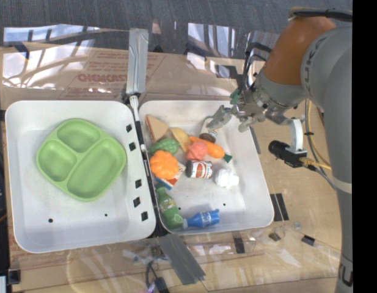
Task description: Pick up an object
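Carrot just below pincer (apart).

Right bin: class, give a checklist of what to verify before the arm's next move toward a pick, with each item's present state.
1. Gripper over the right bin: ok.
2. Gripper holding nothing: ok, no item between its fingers.
3. Fingers open enough: cannot tell.
4. Target below: ok, carrot lies just under the tip.
5. Target free of neighbours: not ok, toys crowd it.
6. Green plate out of the way in the left bin: ok.
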Tool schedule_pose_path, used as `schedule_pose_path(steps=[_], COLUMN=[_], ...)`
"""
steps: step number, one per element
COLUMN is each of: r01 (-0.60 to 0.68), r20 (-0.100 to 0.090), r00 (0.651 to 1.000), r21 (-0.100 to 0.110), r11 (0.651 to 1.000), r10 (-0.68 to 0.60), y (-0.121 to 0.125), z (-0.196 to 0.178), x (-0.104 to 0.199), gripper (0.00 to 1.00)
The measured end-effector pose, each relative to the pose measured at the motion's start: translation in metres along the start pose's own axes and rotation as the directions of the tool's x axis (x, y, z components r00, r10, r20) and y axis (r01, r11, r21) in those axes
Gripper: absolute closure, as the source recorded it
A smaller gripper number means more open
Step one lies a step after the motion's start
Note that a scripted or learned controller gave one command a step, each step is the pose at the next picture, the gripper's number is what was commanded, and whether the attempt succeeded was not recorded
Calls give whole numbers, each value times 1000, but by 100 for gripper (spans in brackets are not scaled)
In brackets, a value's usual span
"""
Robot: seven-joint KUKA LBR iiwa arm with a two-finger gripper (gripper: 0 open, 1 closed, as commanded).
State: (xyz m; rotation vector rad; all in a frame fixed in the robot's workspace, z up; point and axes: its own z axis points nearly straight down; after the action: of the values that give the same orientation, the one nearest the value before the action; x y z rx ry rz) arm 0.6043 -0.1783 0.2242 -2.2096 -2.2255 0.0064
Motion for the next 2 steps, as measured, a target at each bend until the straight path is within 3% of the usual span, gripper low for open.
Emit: schedule_pose_path(steps=[1, 2], r01=[53, 44], r20=[0, 1], r00=[999, 999], r21=[-5, -2], r11=[999, 999], r10=[-53, -44], y=[-3, -10], z=[109, 133], x=[-27, -31], gripper=[0, 0])
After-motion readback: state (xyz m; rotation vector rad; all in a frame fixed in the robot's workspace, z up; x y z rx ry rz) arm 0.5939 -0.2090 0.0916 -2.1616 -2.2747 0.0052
